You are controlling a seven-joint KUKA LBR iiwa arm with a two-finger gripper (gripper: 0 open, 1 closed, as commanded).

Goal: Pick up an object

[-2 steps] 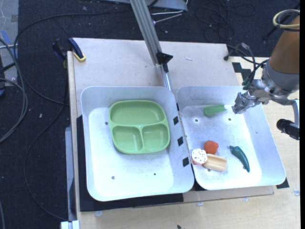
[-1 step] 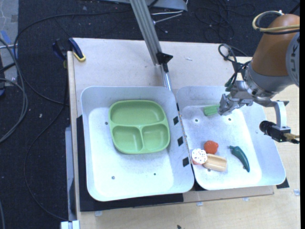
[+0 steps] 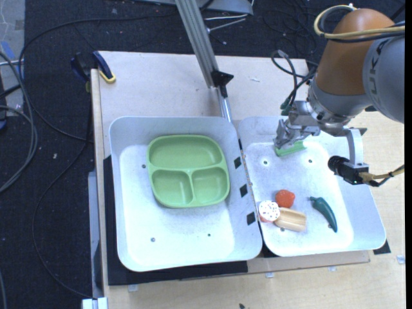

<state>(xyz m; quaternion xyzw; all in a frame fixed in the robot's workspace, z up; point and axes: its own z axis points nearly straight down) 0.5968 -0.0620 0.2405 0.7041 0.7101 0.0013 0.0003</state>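
1. Green flat piece (image 3: 290, 149), small and bar-shaped, lies at the upper left of the right bin (image 3: 360, 234), directly under the gripper (image 3: 289, 138).
2. Its long axis runs left to right, a little tilted up to the right; the gripper tips hide its upper edge.
3. Whether the gripper is wide, narrow or already closed on the piece, I cannot tell from this angle.
4. Lower in the same bin lie a red tomato-like toy (image 3: 285, 198), a dotted die (image 3: 268, 211), a tan bread-like piece (image 3: 291, 221) and a dark green pepper (image 3: 324, 212).
5. Left bin (image 3: 129, 237) holds a green divided plate (image 3: 188, 170).
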